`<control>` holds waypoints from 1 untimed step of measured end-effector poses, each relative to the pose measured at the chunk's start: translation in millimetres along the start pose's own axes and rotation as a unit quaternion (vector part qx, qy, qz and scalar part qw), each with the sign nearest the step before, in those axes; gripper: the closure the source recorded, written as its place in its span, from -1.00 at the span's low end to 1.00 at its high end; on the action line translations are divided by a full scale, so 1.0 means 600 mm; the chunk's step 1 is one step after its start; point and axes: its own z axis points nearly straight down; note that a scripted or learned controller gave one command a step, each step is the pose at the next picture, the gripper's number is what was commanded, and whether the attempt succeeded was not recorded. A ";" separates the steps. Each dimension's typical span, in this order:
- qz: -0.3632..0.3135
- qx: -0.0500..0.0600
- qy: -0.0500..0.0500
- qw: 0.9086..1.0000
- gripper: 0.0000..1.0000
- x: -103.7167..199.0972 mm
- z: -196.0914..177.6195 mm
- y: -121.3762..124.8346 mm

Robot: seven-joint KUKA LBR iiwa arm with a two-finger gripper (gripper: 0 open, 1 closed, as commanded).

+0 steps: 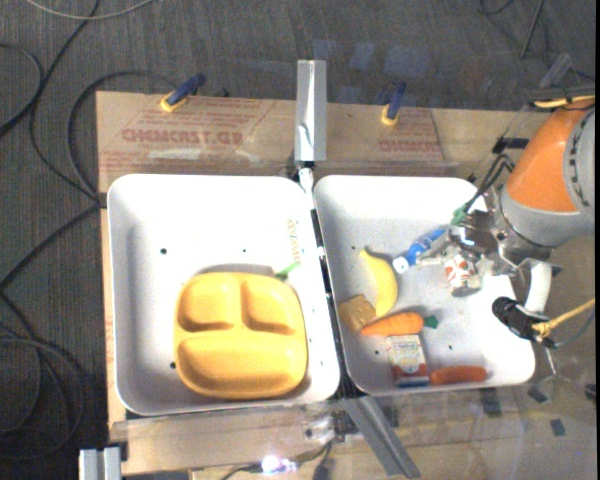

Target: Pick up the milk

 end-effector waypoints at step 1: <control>-0.067 0.001 0.001 0.998 -1.00 0.051 0.074 -0.120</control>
